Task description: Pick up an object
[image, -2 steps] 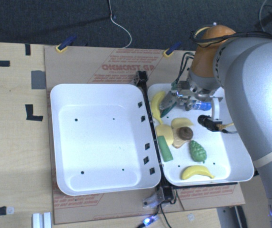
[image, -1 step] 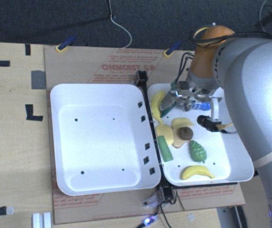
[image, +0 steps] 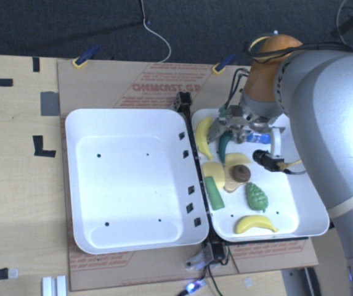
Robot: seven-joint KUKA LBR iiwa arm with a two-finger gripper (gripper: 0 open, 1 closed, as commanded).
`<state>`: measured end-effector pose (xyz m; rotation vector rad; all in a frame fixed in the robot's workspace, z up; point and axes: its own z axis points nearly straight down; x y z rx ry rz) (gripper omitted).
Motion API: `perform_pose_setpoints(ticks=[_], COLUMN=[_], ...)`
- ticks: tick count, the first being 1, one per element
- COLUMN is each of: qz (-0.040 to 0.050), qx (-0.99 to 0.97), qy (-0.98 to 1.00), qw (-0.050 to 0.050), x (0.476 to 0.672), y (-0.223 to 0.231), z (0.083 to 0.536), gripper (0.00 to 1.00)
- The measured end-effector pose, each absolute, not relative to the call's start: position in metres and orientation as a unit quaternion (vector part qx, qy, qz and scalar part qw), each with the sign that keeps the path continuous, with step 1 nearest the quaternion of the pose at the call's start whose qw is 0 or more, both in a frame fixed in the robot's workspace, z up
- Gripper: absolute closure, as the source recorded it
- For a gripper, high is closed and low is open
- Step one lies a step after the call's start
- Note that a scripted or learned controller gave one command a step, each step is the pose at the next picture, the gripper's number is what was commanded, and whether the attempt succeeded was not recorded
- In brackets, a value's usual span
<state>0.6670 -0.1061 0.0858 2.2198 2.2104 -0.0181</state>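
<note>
My gripper [image: 230, 127] hangs over the far part of the right bin [image: 287, 217], under the orange band of the arm. Directly below it lies a dark teal object [image: 224, 147], partly covered by the gripper. A yellow banana [image: 203, 137] lies just to its left against the bin wall. Nearer the front are a pale yellow piece [image: 214, 171], a green stick [image: 213, 192], a tan and brown item [image: 238, 175], a bumpy green fruit [image: 257, 197] and a second yellow banana [image: 255, 224].
The left bin [image: 127, 227] sits beside the right one, joined by a black divider with clips [image: 191, 184]. The grey arm body [image: 324, 116] covers the right bin's far right side. Cardboard [image: 151, 85] lies beneath both bins.
</note>
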Motion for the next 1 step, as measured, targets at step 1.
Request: perform_pose_setpoints(ticks=[1], qz=[-0.0033], qx=[0.708], qy=[0.706], qw=[0.001], x=[0.6671], y=[-0.1014], z=[0.0946], gripper=[1.00])
